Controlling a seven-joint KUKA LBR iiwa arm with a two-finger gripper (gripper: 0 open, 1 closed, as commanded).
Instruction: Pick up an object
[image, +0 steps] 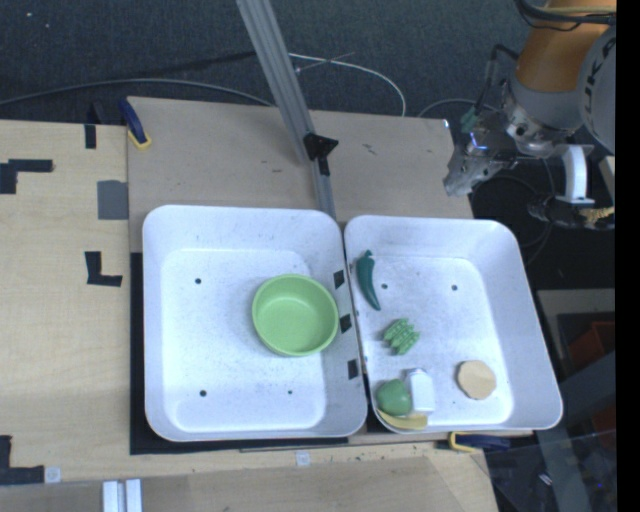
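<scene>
You have two shallow white bins side by side on the desk (230, 150), their inner rims touching near the centre of the frame.

Left bin (165, 300): one item, a light green bowl (294, 315), upright, sitting right of the bin's centre and close to the shared rim.

Right bin (500, 300): five items, all in its left and lower parts.
- A dark green chili pepper (367, 279) lies at the upper left, just beside the shared rim, stem end toward the top of the frame.
- A small green ridged piece, possibly a toy vegetable (400, 336), lies below the pepper, apart from it.
- A green rounded object (394, 397) sits in the lower left corner, touching a small white block (419, 389) on its right.
- A pale yellow curved item (405, 421) lies along the bottom rim, under those two; you cannot tell what it is.
- A tan round disc, like a cookie (477, 380), lies at the lower right, apart from the rest.

The gripper (465, 178) is at the upper right of the frame, above the right bin's top edge and outside it, well apart from every item. You cannot tell how the fingers are set; they are too small and blurred. Nothing is seen between them.

A grey pole (285, 85) slants down from the top of the frame to the junction of the bins.
</scene>
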